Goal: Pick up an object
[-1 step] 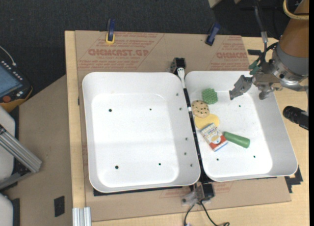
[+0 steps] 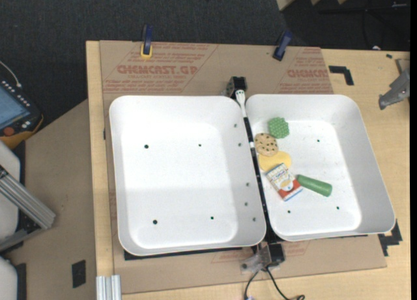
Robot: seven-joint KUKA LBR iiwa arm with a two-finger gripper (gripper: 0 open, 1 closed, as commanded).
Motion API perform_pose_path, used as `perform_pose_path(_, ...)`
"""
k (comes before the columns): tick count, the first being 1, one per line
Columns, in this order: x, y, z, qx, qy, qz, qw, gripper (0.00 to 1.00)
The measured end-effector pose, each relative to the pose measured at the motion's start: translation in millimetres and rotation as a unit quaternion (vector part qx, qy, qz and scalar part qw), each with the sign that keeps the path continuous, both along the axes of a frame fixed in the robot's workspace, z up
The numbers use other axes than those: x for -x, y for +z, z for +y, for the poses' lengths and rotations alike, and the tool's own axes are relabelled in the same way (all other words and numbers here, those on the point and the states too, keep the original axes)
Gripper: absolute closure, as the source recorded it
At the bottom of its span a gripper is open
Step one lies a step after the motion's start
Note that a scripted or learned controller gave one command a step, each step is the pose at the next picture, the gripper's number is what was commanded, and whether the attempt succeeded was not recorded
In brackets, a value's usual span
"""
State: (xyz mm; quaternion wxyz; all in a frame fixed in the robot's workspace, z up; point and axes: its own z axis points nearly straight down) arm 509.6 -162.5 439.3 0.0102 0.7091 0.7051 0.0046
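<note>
Several small objects lie in the right bin (image 2: 352,162), close to its left wall. From back to front they are a green round waffle-textured piece (image 2: 278,127), a brown speckled cookie (image 2: 264,143), a yellow piece (image 2: 274,160), a small white and red carton (image 2: 285,180) and a green cylinder (image 2: 315,185) lying on its side. A grey part of my gripper (image 2: 395,91) pokes in at the right edge, beyond the right bin's far right corner and well away from the objects. Nothing is seen held in it.
The left bin (image 2: 176,168) stands beside the right one on a cardboard sheet (image 2: 195,64). Two clamps (image 2: 147,43) (image 2: 283,45) hold the sheet's back edge. A cable runs along the seam between the bins.
</note>
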Motion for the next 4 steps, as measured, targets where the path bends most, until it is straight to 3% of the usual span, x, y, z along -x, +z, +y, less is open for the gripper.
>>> perform_pose_path(1,-2,1,3,-0.0022,0.003,0.007,1.0000,1.00)
perform_pose_path(2,30,102,65,-0.0035,0.005,0.003,1.0000,1.00)
perform_pose_path(3,30,20,112,-0.0047,0.005,0.015,0.9999,1.00)
perform_pose_path(4,30,71,161,-0.0045,0.006,0.007,0.9999,1.00)
